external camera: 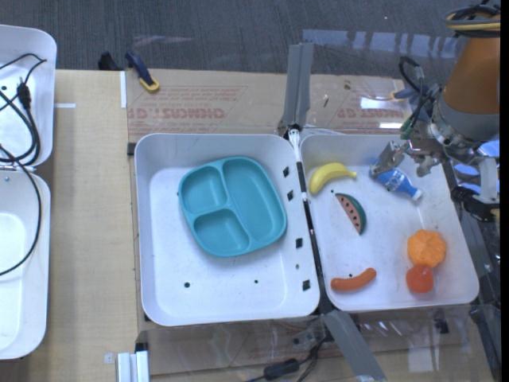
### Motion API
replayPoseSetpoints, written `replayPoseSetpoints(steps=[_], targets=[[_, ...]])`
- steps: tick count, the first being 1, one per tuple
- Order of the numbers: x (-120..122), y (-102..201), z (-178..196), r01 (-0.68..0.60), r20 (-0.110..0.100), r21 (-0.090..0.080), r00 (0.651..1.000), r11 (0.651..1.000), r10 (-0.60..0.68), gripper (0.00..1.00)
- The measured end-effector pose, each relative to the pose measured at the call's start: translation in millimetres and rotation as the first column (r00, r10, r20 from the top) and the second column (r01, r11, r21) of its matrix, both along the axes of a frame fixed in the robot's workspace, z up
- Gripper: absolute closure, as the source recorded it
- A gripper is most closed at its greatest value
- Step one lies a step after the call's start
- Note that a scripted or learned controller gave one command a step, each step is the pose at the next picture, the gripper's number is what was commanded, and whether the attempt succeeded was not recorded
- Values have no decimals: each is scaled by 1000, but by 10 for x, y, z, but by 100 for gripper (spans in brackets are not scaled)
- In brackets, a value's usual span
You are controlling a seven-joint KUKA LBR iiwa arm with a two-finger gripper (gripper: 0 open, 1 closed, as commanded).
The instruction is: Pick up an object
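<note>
Camera view: the blue bottle (398,182) lies in the right bin's (469,293) far corner, my claw (395,159) just above it, its grip state I cannot tell. I judge this the approach; next I need a clean closing. 5 other toys lie nearby.

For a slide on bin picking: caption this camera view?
Two-finger gripper poised at a blue plastic bottle in the right white bin, beside toy foods; teal divided plate in the left.
</note>
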State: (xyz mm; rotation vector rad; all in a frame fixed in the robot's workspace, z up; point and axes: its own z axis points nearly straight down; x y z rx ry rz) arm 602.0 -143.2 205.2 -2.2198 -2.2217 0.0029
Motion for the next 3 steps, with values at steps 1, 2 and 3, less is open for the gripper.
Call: replayPoseSetpoints(steps=[1, 2, 3], targets=[[-348, 372, -1142, 3, 0, 1, 1000, 1000, -3, 0], [-352, 355, -1056, 8, -1, 1, 1000, 1000, -8, 100], [153, 1008, 65, -2, 1, -1, 1000, 1000, 2, 100]])
